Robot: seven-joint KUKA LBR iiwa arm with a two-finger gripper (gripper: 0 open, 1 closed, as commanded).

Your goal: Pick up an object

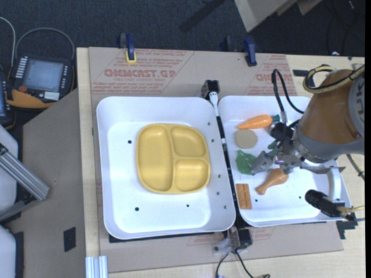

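Note:
My gripper [272, 166] hangs over the middle of the right bin [290, 213], open, its jaws spread left and right with nothing between them. An orange drumstick-shaped toy [271, 182] lies just below and in front of it. One finger [258, 164] reaches over the edge of a green leafy piece [245, 161]. Farther back lie an orange carrot [255, 121] and a round beige disc [246, 138]. A small brown bar [243, 196] sits near the bin's front left corner.
The left bin [116, 126] holds a yellow divided plate [173, 157]. The arm's grey and orange body [327, 117] covers the right bin's right side. A black part [319, 201] juts out near the right bin's front right corner. Cables [278, 91] run along its back.

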